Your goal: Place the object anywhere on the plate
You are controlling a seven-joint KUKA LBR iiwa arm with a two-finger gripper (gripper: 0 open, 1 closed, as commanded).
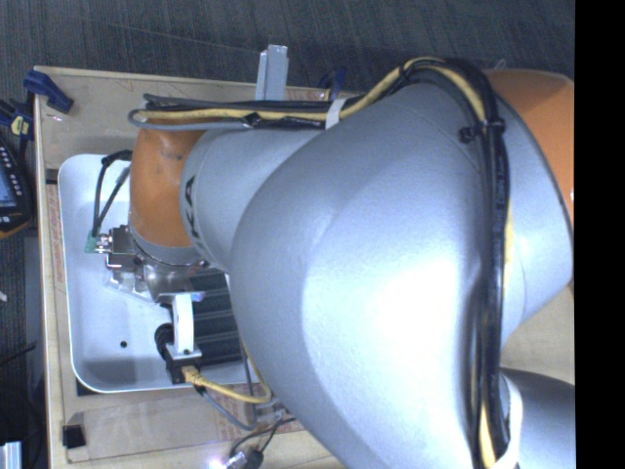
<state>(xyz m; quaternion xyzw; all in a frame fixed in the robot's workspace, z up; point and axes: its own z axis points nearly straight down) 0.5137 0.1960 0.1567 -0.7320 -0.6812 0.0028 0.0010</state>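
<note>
Wooden bench point(117, 428) bears a white bin point(83, 262); arm point(391, 262) covers it.

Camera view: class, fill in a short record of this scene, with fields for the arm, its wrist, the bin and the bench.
arm: grey KUKA arm reaching in from the right, covering most of the bench
wrist: orange band above the gripper, over the left bin
bin: white bin, left part visible
cables: yellow and black cables along the arm
bench: wooden bench
</note>
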